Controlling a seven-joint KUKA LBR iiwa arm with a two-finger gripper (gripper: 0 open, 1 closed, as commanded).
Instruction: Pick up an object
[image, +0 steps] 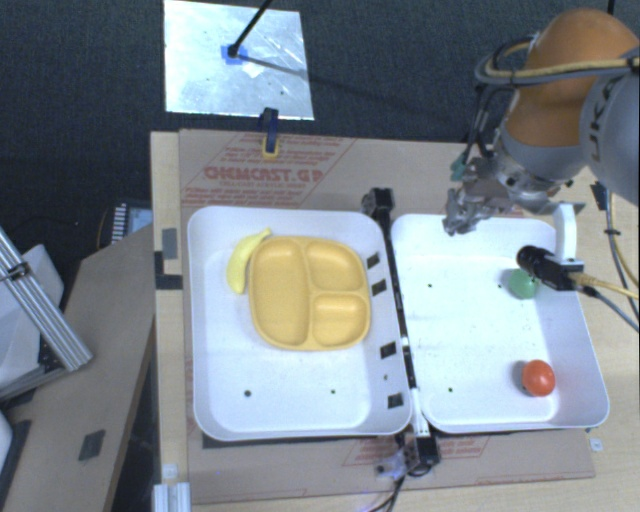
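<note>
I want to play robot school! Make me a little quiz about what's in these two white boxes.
1. True or false: the banana lies in the left bin.
2. Which bin holds the orange ball? A) left B) right
3. Fill in: the yellow divided plate sits beside the ____.

Key: 1 true; 2 B, the right bin, which also holds a green ball; 3 banana. The gripper hovers by the right bin's far edge.
</note>
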